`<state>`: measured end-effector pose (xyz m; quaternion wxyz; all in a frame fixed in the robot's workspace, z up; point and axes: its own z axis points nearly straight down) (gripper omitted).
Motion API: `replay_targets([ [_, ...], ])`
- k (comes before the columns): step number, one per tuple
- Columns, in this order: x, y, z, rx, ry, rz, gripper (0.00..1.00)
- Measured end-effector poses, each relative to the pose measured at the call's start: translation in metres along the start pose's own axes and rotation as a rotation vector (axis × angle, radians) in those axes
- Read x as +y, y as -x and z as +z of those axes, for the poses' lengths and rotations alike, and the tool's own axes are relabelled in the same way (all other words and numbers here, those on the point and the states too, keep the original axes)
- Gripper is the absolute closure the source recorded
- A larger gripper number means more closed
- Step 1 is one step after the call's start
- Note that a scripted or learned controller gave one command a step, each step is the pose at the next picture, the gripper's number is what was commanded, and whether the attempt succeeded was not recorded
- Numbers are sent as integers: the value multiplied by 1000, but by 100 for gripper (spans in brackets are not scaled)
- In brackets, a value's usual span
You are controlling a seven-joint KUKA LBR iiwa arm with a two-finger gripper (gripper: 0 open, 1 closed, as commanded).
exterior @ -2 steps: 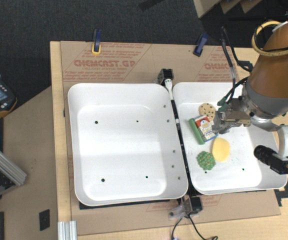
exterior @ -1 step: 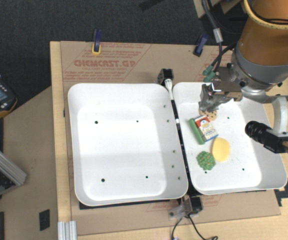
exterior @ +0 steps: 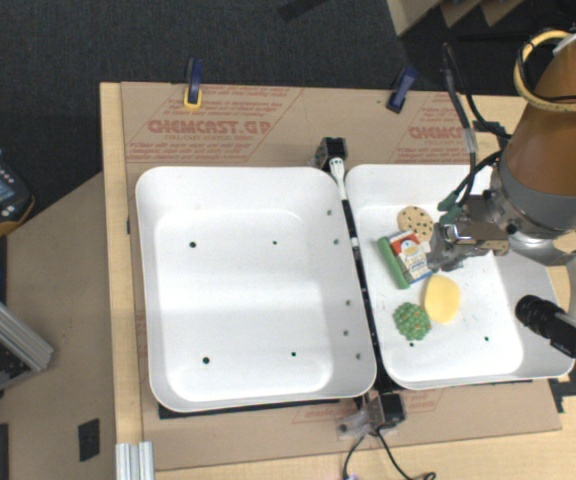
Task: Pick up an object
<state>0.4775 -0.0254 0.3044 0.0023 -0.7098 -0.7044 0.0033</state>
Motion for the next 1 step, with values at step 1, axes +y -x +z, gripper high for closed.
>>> replay_targets([
  [1, 1, -58, -49, 2, 13, -13, 100],
])
